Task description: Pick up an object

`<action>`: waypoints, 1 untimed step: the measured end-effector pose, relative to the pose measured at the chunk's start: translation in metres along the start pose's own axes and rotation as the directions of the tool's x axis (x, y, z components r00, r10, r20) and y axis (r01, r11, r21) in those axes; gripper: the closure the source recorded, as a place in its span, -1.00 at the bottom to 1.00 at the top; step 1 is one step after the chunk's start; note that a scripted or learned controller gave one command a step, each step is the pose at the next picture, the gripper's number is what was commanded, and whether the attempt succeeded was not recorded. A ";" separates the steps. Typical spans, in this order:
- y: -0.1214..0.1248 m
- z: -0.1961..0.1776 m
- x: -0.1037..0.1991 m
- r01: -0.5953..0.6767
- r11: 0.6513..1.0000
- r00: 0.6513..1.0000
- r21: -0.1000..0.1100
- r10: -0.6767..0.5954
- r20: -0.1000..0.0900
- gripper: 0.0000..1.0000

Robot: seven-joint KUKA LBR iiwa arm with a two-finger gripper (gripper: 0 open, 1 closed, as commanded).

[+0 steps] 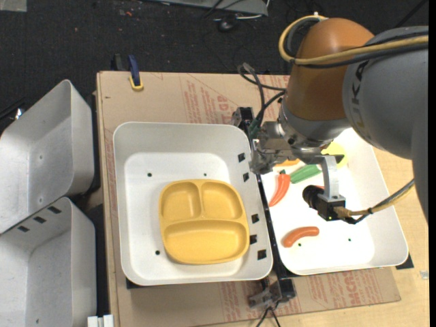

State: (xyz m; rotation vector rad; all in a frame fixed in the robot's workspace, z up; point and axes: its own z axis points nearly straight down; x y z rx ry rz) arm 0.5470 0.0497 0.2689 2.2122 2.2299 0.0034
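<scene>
My gripper (272, 161) hangs at the right bin's (385, 247) left wall; can't tell its state. Chili (279, 189) just below, green piece (305, 174) beside. Risk: clipping the wall, or nudging both toys.

I see a yellow divided plate (203, 221) flat in the left bin; right bin holds an orange sausage (300, 236), orange carrot (279, 190), and perhaps a green pepper (304, 174).
</scene>
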 end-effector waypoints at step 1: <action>0.014 0.021 0.049 -0.001 1.000 1.000 0.002 0.001 0.001 1.00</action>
